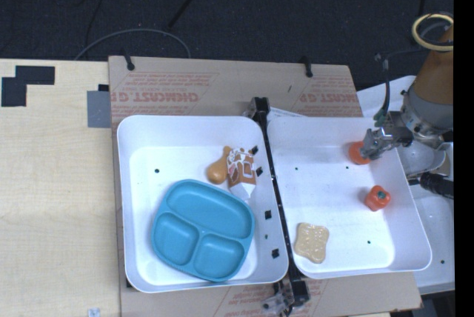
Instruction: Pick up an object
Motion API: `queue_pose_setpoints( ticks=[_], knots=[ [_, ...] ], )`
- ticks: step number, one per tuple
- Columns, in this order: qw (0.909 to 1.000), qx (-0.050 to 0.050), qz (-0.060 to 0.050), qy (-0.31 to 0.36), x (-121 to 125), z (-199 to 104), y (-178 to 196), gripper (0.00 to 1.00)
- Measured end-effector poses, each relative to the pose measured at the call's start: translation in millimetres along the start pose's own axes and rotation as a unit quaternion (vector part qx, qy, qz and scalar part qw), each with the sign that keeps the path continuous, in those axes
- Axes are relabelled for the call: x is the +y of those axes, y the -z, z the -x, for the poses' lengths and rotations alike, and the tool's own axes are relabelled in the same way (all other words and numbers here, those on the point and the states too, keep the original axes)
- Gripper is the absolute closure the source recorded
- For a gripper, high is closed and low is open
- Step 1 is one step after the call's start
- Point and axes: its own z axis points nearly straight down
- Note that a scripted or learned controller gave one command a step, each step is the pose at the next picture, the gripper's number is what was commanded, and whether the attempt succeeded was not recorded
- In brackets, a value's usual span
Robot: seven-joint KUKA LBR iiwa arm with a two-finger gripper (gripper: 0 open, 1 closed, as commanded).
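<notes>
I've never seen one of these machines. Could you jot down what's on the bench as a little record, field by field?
left bin: blue divided plate; small brown and white toy near the divider
right bin: tan waffle-like piece; orange-red item; second orange item
gripper: at the right bin's far right edge, right by the second orange item
grasp: cannot tell from this view
arm: enters from the right

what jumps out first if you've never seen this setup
The blue tray stands out, taking up much of the left bin, with a small brown toy just above it. In the right bin the claw sits at an orange object by the far right edge, with an orange-red piece and a tan piece lying nearer.
</notes>
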Motion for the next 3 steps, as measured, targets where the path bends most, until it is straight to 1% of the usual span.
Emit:
queue_pose_setpoints(
  ticks=[1, 2, 3],
  knots=[
    [1.0, 0.0, 0.0, 0.0, -1, 5, 43, 1.0],
    [1.0, 0.0, 0.0, 0.001, -8, 7, 88, 1.0],
    [1.0, 0.001, -0.003, 0.0, -17, -45, 72, 1.0]
  ],
)
